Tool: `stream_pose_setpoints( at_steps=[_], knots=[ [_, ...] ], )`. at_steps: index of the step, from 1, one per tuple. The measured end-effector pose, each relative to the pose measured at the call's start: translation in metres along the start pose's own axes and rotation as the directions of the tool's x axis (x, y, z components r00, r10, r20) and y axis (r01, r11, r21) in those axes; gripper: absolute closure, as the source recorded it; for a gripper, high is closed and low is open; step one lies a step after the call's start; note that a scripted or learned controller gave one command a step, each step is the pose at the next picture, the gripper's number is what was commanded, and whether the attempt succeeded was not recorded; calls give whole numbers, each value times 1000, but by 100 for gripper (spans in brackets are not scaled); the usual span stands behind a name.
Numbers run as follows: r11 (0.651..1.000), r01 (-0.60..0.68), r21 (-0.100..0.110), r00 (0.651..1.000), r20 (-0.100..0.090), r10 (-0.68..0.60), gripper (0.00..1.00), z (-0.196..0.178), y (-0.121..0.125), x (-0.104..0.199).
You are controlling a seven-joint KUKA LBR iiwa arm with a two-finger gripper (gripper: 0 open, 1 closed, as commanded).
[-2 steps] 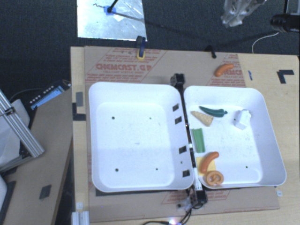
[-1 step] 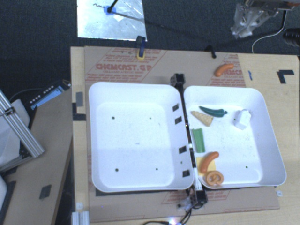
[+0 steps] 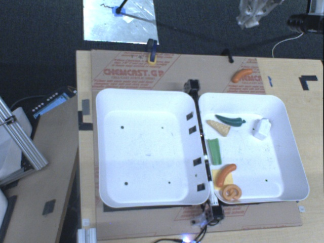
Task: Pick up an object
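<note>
Above the counter's far right corner I see the gripper [image 3: 255, 9] parked clear; its grip unreadable, leaving the right bin [image 3: 288, 135] and its pepper [image 3: 230, 120] unobstructed.

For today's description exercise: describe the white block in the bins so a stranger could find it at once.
Start at the right bin of the two white bins. Look near its far right wall, right of the dark green pepper. The white block is the only boxy, colourless item; its neighbours are coloured toy foods.

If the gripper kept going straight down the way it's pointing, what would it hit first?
Probably the dark carpeted floor behind the bench; the translucent two-finger gripper seems to hang short of the right white bin, though depth is unclear.
</note>
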State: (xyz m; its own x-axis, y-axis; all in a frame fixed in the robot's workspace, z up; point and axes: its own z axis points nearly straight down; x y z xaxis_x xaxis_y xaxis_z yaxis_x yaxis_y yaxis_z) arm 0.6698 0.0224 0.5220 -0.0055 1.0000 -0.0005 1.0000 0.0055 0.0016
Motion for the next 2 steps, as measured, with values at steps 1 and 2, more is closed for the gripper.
stream_pose_setpoints(
  at_steps=[1, 2],
  knots=[
    [1000, 4, -2, 1000, -3, -4, 100, -14, -27, 52],
    [1000, 1, -2, 1000, -1, -1, 100, -13, 0, 86]
  ],
)
